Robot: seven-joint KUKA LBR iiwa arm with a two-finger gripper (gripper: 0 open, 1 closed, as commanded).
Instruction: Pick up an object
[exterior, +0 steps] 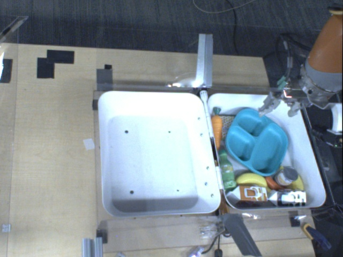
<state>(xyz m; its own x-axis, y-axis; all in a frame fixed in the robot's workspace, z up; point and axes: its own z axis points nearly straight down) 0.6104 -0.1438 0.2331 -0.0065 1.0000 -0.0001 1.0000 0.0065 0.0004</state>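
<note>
The right bin (314,165) holds a pile of objects. A blue divided dish (256,141) lies tilted on top in the middle. An orange carrot (216,127) and a green bottle (227,171) lie along the bin's left wall. A yellow banana (252,179), a brown box (253,194), a black and white bottle (290,198) and a small can (289,174) sit along the front. My gripper (281,106) hangs over the bin's back right corner, just beyond the dish's far edge. It is open with nothing between its fingers.
The left bin (155,98) sits beside the right one, parted from it by a shared ridge. A metal post (205,58) stands behind the bins. Cables (230,7) lie on the dark floor at the back. Black markers (52,62) are on the bench at far left.
</note>
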